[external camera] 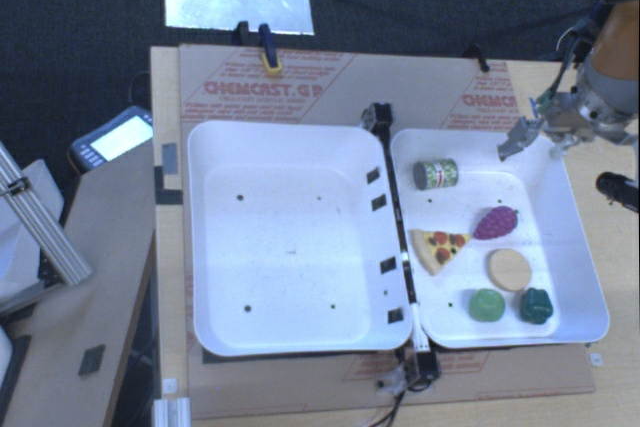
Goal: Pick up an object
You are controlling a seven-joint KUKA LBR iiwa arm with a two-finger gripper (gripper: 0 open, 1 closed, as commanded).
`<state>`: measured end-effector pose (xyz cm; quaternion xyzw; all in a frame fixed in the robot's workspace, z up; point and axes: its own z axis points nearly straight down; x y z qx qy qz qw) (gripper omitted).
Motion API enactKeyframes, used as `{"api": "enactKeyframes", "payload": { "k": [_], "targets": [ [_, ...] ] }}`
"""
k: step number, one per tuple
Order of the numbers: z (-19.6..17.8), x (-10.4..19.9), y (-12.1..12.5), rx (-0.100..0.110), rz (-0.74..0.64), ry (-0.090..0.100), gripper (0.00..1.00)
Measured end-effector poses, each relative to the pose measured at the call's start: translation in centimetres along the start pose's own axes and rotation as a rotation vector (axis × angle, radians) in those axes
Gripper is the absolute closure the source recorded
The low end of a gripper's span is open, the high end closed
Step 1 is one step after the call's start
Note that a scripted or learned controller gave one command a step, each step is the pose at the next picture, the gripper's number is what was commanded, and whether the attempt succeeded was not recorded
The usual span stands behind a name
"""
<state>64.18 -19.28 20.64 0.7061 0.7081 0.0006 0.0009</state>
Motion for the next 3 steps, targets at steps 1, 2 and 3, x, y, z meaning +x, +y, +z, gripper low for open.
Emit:
{"api": "enactKeyframes", "payload": {
  "k": [1,2,3],
  "targets": [
    [-10.8,1.1,3.0,-0.014,-0.004,-0.004,0.00],
    [-26.9,2.3,-5.0,-0.020,0.000,-0.005,0.00],
    [-26.8,2.3,-4.8,-0.006,-0.005,-0.003,1.00]
  ]
}}
